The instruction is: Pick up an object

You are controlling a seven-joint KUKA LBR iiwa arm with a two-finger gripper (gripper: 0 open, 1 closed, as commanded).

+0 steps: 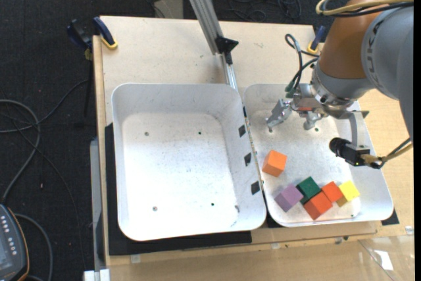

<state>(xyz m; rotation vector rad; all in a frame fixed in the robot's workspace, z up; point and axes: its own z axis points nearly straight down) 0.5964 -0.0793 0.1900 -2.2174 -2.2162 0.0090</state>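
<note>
Up over the right bin [368,204], the tool [293,116] hangs with fingers spread apart, nothing between them, above bare bin floor. Below it lies an orange cube [275,163], alone; nearer the bin's front edge cluster purple [287,198], green [308,188], red [320,203] and yellow [348,191] blocks. Leftward, the left bin [125,102] sits on the tan surface [158,49], with cables on dark floor beyond.

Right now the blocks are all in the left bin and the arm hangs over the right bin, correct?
Not quite: in the camera view the blocks, such as the orange block and purple block, lie in the right bin, not the left bin. The arm does hang over the right bin.
</note>
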